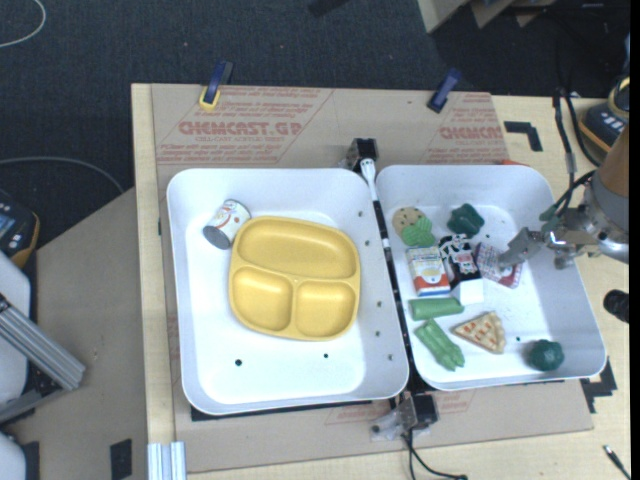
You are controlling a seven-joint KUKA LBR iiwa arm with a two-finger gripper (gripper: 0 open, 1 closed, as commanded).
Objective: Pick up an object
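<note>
One pincer (520, 250) for you to watch, low over the right bin (575, 298) near its right side, reaching in from the arm (610, 203) at the right edge. Its tip sits right at a small red-and-white packet (503, 268); you can't tell from this angle whether the fingers are spread or closed, or whether anything is between them.

Just left of that packet you've got a black-and-white cow-print item (460, 255) w/ a small white block (470, 292) below it. Next left is a red-and-white carton (429, 271). Above those: a dark green piece (465, 218) and a round cookie (406, 218) touching a light green lump (418, 235).

Toward the near side of the bin, a flat green bar (436, 308) lies above a green pod-shaped item (439, 344), and a pizza slice (481, 331) lies just beside them on the right. A dark green round item (545, 354) sits apart, near the bin's front right corner.

Over in the left bin (200, 348) you see a yellow divided tray (294, 277), 3 compartments, taking up the middle. A small can (226, 223) lies on its side touching the tray's upper left edge.

Both bins rest on a cardboard sheet (250, 123) on the bench (150, 268), held at the far edge by a yellow clamp (212, 86) and a blue clamp (443, 91).
</note>
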